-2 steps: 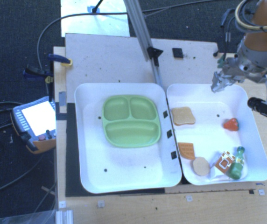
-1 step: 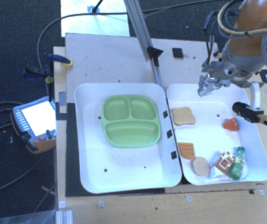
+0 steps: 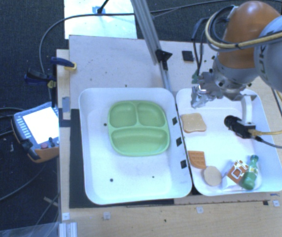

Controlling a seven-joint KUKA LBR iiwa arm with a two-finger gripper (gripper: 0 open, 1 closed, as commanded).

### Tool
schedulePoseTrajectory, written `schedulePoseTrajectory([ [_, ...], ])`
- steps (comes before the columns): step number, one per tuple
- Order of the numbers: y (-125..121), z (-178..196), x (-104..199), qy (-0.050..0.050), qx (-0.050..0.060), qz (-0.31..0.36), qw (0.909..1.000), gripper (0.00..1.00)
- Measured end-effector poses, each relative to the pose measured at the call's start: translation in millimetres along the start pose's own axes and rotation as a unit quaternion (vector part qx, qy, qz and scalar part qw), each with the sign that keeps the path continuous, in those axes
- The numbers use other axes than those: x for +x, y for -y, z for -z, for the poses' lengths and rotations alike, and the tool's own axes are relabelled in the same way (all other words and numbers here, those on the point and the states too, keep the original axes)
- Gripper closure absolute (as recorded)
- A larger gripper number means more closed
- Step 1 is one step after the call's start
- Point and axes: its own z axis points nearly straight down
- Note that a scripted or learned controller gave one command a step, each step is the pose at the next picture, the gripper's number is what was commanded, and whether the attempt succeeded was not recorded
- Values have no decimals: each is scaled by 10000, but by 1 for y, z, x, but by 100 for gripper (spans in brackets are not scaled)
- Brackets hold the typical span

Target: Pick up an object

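- The claw (image 3: 198,98) is hanging over the far-left part of the right bin (image 3: 269,132), just above and beyond the toast slice (image 3: 193,123); I cannot tell whether it is spread or pressed together, and nothing is showing in it.
- The toast slice — the nearest candidate — is lying flat against the right bin's left wall. Nearer the camera from the toast, a small orange cracker (image 3: 197,159) and a round tan biscuit (image 3: 212,176) are sitting close together.
- To the right of the biscuit, a little green bottle (image 3: 249,174) is resting beside a patterned packet (image 3: 237,172).
- The green divided plate (image 3: 138,128) is sitting in the left bin (image 3: 96,181), left of the toast.
- The toast is looking light, thin and stiff — probably a toy, so hardly fragile; lying flat, it is likely needing a pinch across opposite edges.
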Motion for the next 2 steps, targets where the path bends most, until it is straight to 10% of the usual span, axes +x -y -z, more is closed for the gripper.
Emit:
schedulePoseTrajectory([
  [2, 6, -19, 105, -3, 4, 0, 10000, 100],
])
